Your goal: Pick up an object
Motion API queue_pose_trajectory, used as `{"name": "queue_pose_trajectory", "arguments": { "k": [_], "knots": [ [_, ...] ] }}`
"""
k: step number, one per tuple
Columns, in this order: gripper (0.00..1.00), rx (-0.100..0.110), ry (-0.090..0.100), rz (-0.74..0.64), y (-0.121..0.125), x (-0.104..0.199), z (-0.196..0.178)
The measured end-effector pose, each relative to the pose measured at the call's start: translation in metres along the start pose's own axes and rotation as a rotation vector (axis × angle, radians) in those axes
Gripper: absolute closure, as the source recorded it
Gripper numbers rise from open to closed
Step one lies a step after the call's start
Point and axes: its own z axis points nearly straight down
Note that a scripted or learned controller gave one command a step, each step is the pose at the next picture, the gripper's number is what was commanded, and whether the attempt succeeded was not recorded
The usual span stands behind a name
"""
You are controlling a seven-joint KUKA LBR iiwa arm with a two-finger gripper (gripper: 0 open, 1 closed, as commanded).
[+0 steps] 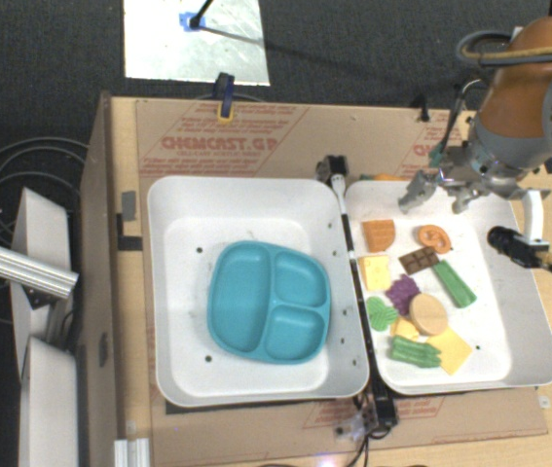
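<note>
Hovering over the far edge of the right white plastic bin (538,358), the two-finger gripper (442,192) has its fingers spread apart w/ nothing between them. Closest pick looks like the curled orange pretzel-shaped toy (434,236), lying just below the gripper, toward the camera; the orange bread-slice toy (379,233) sits to its left. A short drop should do it, probably.

left bin (173,261): blue divided plate (269,302) fills the middle; bare floor along far and left walls.
right bin (533,343): toy food (417,305) crowds left-centre; right side and far strip free.
divider (349,261): food lies just beside it.
</note>
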Motion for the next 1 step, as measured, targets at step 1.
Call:
{"name": "queue_pose_trajectory", "arguments": {
  "k": [1],
  "knots": [
    [0.00, 0.006, -0.001, 0.007, -0.0367, -0.0440, 0.1284]
  ]
}}
